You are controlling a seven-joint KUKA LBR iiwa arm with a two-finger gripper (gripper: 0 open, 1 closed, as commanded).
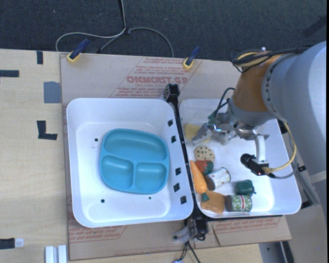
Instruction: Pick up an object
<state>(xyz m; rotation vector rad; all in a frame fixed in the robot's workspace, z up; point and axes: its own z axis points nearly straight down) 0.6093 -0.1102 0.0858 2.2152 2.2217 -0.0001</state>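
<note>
- step: approach, nothing lifted yet.
- pincer (pixel 215 131) low in right bin (pixel 279 201), near yellow piece (pixel 192 131); grip state can't tell.
- cookie (pixel 204 153), carrot (pixel 198 176), green can (pixel 239 203) lie below it.
- next: probably settle over one item, then close.
</note>
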